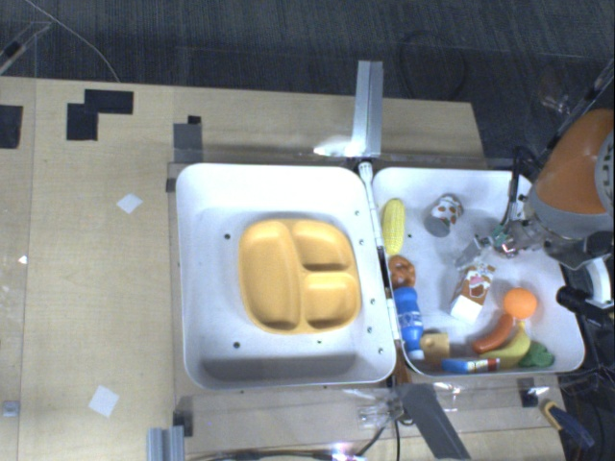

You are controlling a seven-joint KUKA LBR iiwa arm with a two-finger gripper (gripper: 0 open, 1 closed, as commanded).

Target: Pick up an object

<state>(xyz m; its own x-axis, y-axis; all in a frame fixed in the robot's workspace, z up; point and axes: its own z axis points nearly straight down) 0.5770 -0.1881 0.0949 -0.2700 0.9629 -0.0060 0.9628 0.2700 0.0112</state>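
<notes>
Pincer (502, 240): low over the right bin (577, 349), near its far wall; whether it is apart or together I cannot tell.
Objects: corn (393, 224), orange (520, 303), banana (514, 347) crowd the right bin, seemingly as picking stock.
Left bin (207, 257): yellow tray (298, 275), probably for receiving.

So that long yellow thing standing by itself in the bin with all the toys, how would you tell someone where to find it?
Start at the right-hand bin, the one crowded with small items. Look along its left wall, toward the far end: the corn cob lies there lengthwise, just beyond a brown figure and a blue bottle. It is pale yellow, straight and bumpy, unlike the curved banana at the near end.
</notes>
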